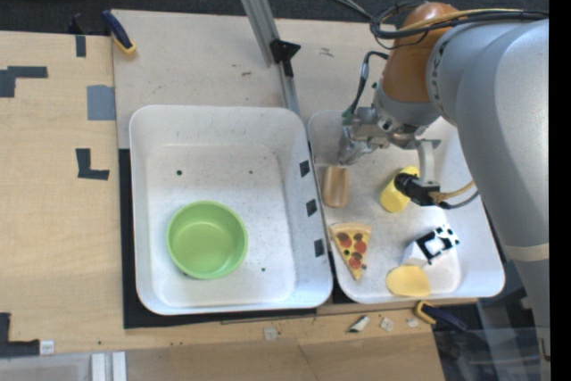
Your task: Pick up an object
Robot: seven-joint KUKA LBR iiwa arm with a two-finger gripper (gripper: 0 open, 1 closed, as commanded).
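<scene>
The right bin (pixel 482 277) holds several small items. A tan bread-like piece (pixel 335 186) lies by its left wall. Below that piece is a pizza slice (pixel 351 250). A yellow cup-shaped object (pixel 395 193) sits mid-bin, a flat yellow piece (pixel 409 281) lies near the front, and a white block with black marks (pixel 435 244) is beside it. My gripper (pixel 349 151) hangs at the end of the grey arm, just above the far end of the tan piece. Nothing visible is held in it.
The left bin (pixel 147 192) contains a green bowl (pixel 207 238) near its front left. A metal pole (pixel 259 9) slants across the back of the bench. Cables loop over the orange wrist band (pixel 415 58). The arm's bulk covers the right bin's far right.
</scene>
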